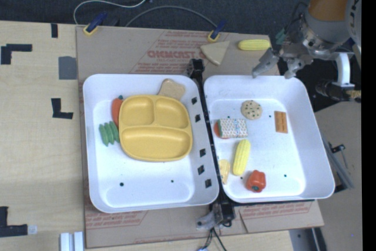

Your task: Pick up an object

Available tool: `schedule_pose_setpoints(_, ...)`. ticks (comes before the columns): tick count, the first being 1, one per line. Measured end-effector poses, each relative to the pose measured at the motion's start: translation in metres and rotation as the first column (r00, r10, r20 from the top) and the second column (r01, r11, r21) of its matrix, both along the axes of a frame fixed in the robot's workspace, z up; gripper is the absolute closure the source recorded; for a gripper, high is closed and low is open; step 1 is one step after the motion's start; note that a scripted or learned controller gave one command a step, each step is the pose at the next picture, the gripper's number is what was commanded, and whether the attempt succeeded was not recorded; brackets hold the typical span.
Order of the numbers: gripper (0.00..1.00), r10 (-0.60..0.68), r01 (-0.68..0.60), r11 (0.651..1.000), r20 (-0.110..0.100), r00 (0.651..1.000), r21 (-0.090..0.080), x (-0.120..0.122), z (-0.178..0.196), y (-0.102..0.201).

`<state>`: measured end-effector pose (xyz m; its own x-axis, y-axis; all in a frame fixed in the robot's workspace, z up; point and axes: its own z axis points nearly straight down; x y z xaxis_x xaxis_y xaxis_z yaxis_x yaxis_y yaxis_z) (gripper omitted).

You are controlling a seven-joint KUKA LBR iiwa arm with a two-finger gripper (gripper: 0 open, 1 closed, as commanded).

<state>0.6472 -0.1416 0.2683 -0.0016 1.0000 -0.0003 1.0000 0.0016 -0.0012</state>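
Tool [275, 67], fingers spread and holding nothing, above the far rim of the right bin [311, 126] containing cookie [251, 109] and corn [241, 157].

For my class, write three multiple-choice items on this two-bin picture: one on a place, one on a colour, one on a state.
1. Where does the yellow divided plate lie?
A. right bin
B. left bin
C. on the cardboard

2. What colour is the pepper near the right bin's front edge?
A. red
B. blue
C. white

3. Where is the gripper?
A. pressed on the corn cob
B. inside the left bin
C. above the right bin's far rim, with nothing between its fingers

Key: 1 B, the plate fills the left bin's middle. 2 A, its body is red. 3 C, its spread fingers hang at the far rim, holding nothing.
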Motion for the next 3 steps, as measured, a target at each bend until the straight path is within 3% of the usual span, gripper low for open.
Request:
schedule_pose_setpoints(1,0.0,0.001,0.0,1.0,-0.018,1.0,0.005,-0.061,-0.146,0.049)
schedule_pose_setpoints(2,0.0,-0.004,0.004,1.0,-0.003,1.0,0.0,-0.116,-0.184,0.033)
schedule_pose_setpoints(3,1.0,-0.001,0.001,1.0,0.001,1.0,0.001,-0.113,-0.171,0.035)
